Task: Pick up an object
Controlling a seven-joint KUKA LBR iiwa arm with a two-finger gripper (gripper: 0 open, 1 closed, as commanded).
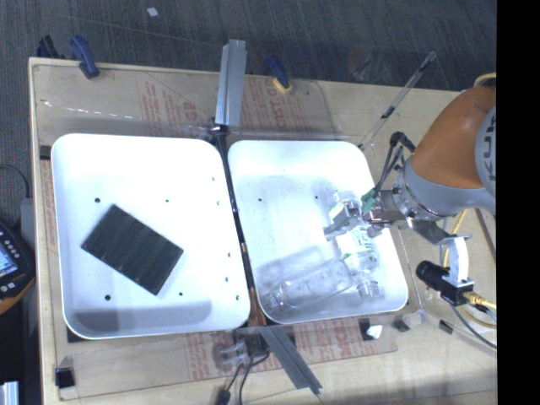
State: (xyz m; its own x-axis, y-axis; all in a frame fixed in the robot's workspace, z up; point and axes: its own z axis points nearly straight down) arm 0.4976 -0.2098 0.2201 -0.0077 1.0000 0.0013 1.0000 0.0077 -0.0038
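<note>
A flat black rectangular pad (132, 249) lies at an angle in the left bin (126, 154). A clear plastic bottle (305, 285) lies on its side near the front wall of the right bin (278, 175). Further clear plastic (365, 264) lies beside it at the bin's right side. My gripper (344, 218) hangs over the right part of the right bin, just above and behind the clear plastic things. Nothing visible is lifted with it.
A grey metal bar (229, 83) stands behind the seam between the bins, and another (287, 361) lies in front of it. Blue clamps (83, 56) hold the bench's back edge. The arm's orange band (456, 137) overhangs the right bin's right rim.
</note>
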